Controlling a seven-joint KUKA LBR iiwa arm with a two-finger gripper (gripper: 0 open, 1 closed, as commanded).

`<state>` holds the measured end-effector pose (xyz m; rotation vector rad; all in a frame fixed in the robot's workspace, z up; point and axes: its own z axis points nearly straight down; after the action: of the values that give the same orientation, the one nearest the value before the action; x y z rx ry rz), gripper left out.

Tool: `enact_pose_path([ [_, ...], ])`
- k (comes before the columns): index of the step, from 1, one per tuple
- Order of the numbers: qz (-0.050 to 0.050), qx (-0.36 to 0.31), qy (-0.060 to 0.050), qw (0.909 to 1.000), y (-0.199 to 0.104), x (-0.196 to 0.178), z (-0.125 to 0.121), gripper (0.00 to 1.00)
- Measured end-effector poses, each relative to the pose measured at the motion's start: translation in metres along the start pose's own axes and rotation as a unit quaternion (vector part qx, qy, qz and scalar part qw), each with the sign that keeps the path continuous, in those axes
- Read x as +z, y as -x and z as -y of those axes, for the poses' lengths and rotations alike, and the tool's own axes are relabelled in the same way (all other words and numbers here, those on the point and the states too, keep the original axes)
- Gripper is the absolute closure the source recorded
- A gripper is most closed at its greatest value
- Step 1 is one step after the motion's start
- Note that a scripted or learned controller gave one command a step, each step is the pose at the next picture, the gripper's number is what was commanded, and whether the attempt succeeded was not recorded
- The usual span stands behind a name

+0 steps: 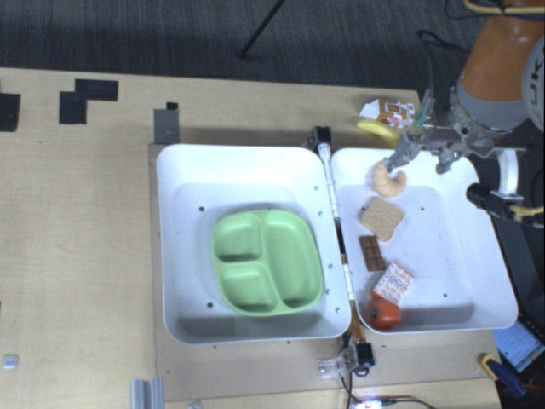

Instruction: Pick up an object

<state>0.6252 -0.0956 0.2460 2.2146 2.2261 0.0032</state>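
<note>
1. Croissant point(388, 180): pale curved pastry at the far end of the right bin point(477, 254), lying just under the jaws.
2. Gripper point(420, 153): jaws spread wide, one finger above the croissant, the other farther right; nothing sits between them.
3. Arm point(501, 62): grey with an orange band, entering from the upper right corner.
4. Bread slice point(381, 219): tan, flat on the bin floor, just nearer than the croissant.
5. Chocolate bar point(370, 252): dark brown, beside the bin's left wall.
6. Carton point(393, 282): small, white and red, tilted, touching the tomato point(385, 313) at the near left corner.
7. Left bin point(179, 228): white, holding a green divided plate point(266, 261) with three compartments.
8. Worktop point(77, 254): light wood, with black patches at the far left, and a banana point(376, 129) and a printed packet point(393, 110) lying beyond the right bin.
9. Floor point(170, 15): dark grey carpet beyond the worktop, crossed by a thin black rod point(271, 14).
</note>
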Motion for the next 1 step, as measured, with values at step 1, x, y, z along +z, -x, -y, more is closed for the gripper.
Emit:
enact_pose_path([
  [1,0.001,0.001,0.001,1.0000,0.0367,0.1598,0.0632,0.00],
])
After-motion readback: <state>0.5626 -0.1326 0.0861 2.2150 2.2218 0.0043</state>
